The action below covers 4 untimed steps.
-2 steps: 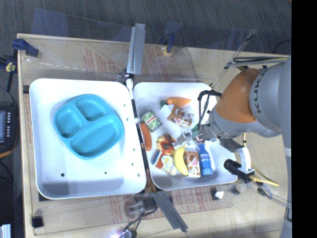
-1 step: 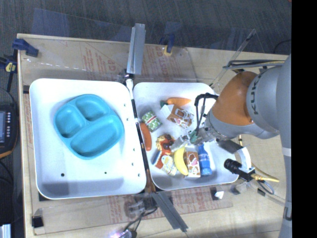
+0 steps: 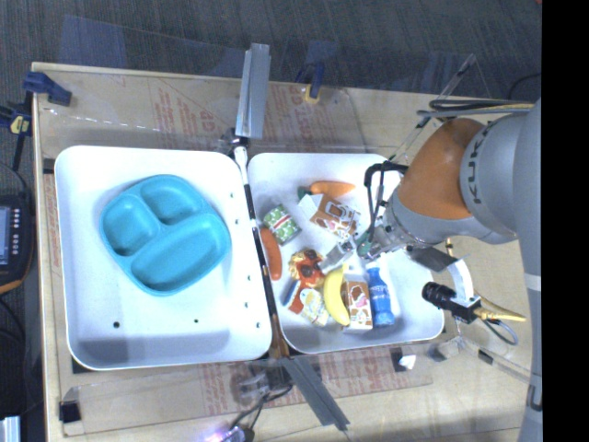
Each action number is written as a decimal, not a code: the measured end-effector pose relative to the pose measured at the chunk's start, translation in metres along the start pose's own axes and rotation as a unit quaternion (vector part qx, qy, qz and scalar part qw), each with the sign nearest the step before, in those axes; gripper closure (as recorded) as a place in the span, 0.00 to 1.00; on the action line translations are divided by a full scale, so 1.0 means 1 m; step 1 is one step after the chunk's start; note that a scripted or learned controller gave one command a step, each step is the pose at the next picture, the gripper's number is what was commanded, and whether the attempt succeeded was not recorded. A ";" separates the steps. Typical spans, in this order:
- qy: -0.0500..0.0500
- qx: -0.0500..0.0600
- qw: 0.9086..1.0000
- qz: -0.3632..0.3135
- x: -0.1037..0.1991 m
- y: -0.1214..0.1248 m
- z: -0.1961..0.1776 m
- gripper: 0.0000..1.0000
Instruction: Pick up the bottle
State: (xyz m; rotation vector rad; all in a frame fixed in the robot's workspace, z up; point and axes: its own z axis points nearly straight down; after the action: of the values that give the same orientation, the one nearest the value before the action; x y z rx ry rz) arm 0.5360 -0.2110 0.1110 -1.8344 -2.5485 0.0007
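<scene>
Bins (image 3: 74, 247), two, one blue tray (image 3: 166, 233), one blue bottle (image 3: 378, 297), one banana (image 3: 334, 297), jaws' state unclear.

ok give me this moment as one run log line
gripper over right bin | blue bottle lying in the bin just below gripper | not lifted | blue tray in left bin

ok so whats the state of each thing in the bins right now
blue bottle: lying flat in the right bin, not gripped
gripper: low over the pile, just above the bottle
banana: lying beside the bottle
carrot: lying near the far wall
blue tray: flat, right way up in the left bin
</scene>
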 end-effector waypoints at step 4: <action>0.000 -0.002 1.000 -0.027 0.000 0.006 0.004 1.00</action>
State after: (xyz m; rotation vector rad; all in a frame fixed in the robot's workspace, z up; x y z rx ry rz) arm 0.5416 -0.2087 0.1071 -1.7667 -2.5991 -0.0045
